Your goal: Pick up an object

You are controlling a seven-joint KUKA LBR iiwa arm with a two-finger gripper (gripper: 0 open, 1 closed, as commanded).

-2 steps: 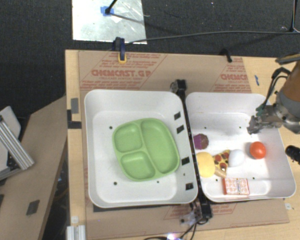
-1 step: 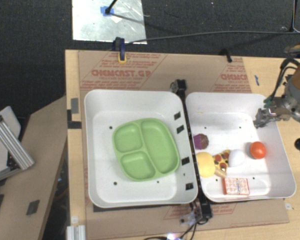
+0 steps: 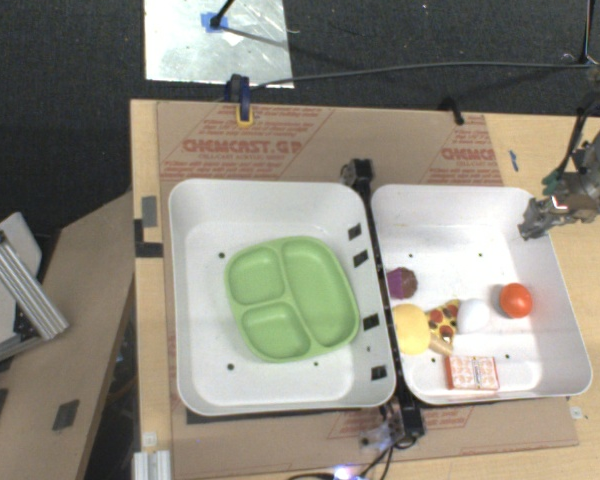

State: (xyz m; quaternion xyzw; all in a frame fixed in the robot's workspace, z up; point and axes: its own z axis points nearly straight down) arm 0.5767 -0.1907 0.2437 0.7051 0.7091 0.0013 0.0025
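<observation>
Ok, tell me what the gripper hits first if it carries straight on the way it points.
The gripper, at the right bin's far right rim, seems to point down and left. Going on, it would probably meet bare bin floor first, short of the orange ball. Depth is unclear.

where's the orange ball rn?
The orange ball sits in the right bin, toward its right wall, just right of the white egg-shaped object and above the red-patterned box.
</observation>
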